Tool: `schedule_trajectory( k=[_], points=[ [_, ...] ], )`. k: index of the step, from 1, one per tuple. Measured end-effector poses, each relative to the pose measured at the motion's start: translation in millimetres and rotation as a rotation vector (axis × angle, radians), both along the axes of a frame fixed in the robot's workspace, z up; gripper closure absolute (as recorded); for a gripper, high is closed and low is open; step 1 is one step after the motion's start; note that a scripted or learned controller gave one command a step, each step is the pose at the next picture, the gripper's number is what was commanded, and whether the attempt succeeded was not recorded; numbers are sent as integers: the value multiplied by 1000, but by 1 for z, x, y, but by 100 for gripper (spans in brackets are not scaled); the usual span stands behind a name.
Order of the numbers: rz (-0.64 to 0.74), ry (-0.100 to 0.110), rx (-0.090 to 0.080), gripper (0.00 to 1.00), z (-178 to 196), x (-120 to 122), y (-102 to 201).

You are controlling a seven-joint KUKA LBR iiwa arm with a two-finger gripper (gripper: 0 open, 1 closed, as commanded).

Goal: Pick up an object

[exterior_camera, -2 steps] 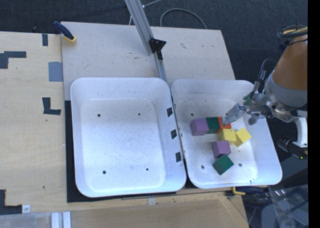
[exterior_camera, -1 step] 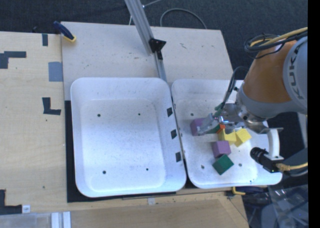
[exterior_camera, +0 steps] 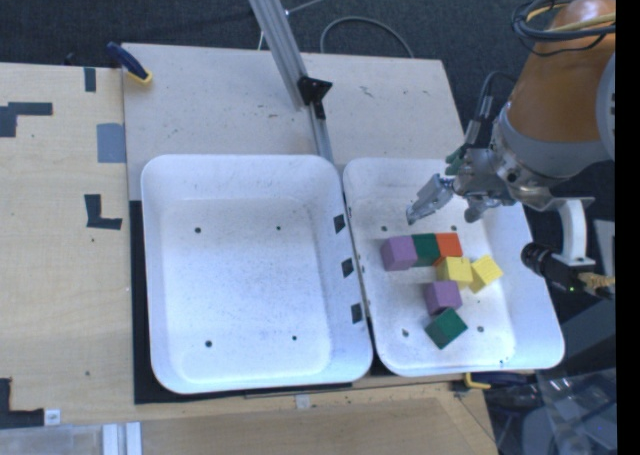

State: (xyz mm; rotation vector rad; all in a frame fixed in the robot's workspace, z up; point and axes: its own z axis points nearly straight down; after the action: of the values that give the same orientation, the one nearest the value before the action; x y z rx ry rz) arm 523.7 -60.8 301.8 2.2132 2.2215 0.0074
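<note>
Several small blocks lie in the right bin: a purple block, a green block and an orange block in a row. Below them are two yellow blocks, a second purple block and a dark green block. My gripper hangs above the bin's far part, just beyond the block cluster. It is open, with nothing between its fingers.
The left bin sits beside the right one, sharing a raised middle rim. A slanted metal post rises behind the bins. A blue and yellow tool lies at the bench's far left.
</note>
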Motion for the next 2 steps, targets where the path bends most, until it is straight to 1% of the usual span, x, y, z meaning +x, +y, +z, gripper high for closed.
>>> schedule_trajectory(
  k=[1,2],
  points=[
    [0,16,1,0,-115,55,46],
    [1,3,1,0,-65,83,77]
  ],
)
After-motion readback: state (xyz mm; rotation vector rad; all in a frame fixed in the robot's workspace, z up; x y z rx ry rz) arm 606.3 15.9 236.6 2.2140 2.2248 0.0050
